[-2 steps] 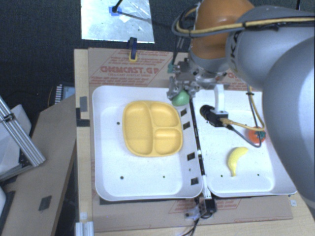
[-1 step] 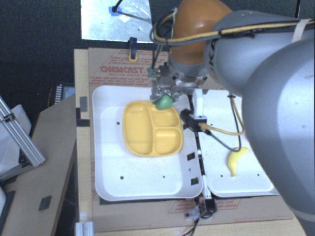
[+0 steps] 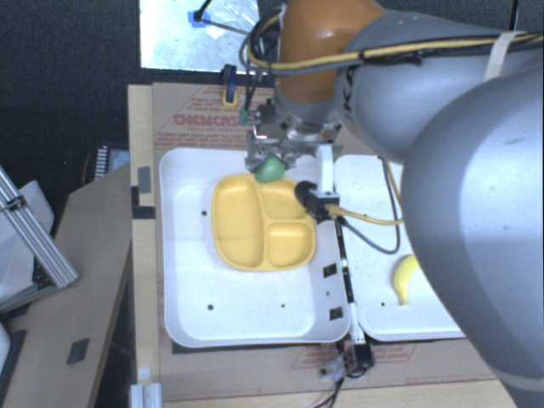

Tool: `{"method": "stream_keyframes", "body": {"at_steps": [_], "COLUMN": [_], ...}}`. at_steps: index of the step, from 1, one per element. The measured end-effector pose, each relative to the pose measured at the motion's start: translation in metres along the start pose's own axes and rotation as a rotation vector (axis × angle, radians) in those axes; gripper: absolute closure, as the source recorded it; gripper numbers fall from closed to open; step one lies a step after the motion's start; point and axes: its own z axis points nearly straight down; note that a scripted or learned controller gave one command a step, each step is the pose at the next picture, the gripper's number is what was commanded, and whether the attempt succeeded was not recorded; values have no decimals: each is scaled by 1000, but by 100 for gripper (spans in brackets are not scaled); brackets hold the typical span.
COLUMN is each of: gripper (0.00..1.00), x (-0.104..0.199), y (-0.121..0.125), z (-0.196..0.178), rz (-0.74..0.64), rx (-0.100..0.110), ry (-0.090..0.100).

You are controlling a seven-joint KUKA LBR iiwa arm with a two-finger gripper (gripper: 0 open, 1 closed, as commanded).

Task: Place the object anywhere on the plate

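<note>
Jaws (image 3: 270,165) are seen pinching a small green object (image 3: 271,171) directly over the far rim of the yellow divided plate (image 3: 255,223) in the left bin (image 3: 183,262), so only a short release downward is judged needed.

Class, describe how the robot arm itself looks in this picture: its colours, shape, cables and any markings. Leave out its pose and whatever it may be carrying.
The arm is thick, rounded and smooth grey, with a glossy orange band above the wrist. A yellow cable runs along its upper side, and darker wires loop beside the orange part. The gripper below is a small metallic block with exposed fittings. No lettering is readable on it.
</note>
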Motion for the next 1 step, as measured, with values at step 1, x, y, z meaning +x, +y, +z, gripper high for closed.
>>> {"method": "stream_keyframes", "body": {"at_steps": [1], "gripper": [0], "x": [-1], "y": [0], "z": [1], "rz": [2], "rx": [1], "ry": [-1]}}
